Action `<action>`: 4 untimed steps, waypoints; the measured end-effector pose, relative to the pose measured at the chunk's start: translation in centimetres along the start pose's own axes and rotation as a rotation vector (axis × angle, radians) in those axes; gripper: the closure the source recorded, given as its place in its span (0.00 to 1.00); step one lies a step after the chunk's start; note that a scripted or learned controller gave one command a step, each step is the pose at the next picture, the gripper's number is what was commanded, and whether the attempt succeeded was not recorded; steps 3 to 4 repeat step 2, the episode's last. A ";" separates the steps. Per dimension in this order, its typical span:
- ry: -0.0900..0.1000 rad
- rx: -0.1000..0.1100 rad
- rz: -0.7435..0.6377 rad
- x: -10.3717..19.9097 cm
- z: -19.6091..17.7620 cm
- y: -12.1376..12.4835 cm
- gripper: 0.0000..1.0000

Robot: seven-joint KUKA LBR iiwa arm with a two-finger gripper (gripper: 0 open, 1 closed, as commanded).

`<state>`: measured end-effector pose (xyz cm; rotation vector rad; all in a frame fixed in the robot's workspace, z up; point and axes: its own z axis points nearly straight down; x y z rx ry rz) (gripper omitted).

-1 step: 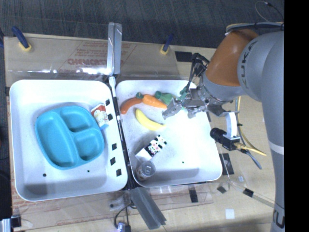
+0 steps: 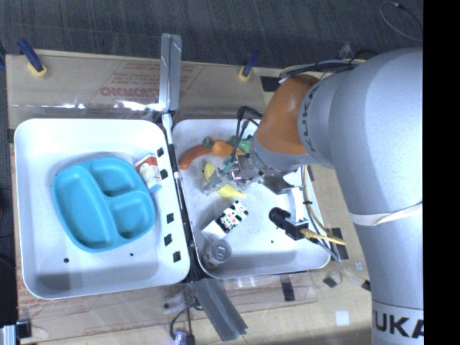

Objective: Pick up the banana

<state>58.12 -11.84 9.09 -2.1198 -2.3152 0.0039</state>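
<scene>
Yellow banana [image 2: 224, 181] lies in the right bin [image 2: 251, 264], just beside the orange carrot [image 2: 195, 154] and directly under the gripper [image 2: 231, 169]. The gripper sits low over the fruit, but whether it is open, closed or gripping cannot be told from this angle. The step looks like the grasp itself; next would come a secure close and a straight lift.

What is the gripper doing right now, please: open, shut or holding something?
Gripper: down in the right bin at the banana; open or shut cannot be told, and no hold on the banana can be seen.
</scene>
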 end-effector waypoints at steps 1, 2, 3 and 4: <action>0.000 0.001 -0.003 -0.1 -1.0 0.0 1.00; 0.000 -0.002 0.043 3.0 -10.2 3.2 1.00; 0.000 -0.002 0.043 3.0 -10.2 3.2 1.00; 0.000 -0.002 0.043 3.0 -10.2 3.2 1.00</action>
